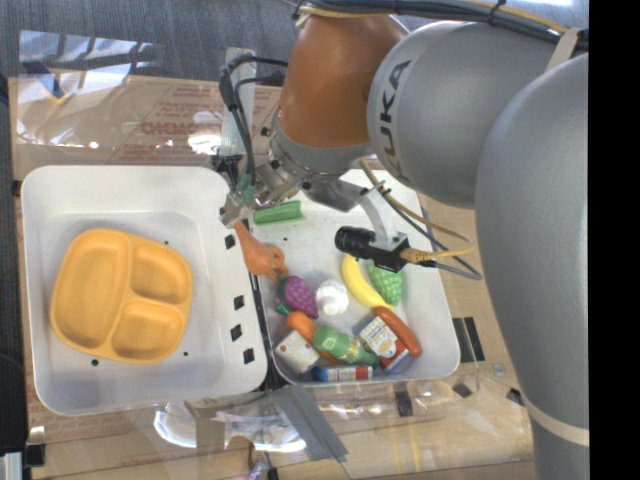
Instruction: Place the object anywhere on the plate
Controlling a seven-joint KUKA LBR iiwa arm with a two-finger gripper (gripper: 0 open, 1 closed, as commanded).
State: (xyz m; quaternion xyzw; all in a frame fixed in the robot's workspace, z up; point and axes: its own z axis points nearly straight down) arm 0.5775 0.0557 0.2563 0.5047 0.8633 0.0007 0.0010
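My gripper point(240, 206) hangs over the right bin's point(440, 353) upper left corner.
I can't tell its state from up here. Green stick point(277, 211) and orange drumstick point(260, 255) lie just beside it; the yellow plate point(122, 294) sits in the left bin point(40, 198).

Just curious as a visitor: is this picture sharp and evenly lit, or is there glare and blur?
Camera view: bright glare on the plastic sheet behind the bins; the arm looms large and soft, close to the lens; the yellow plate and toy banana look fairly sharp, with soft shadows.
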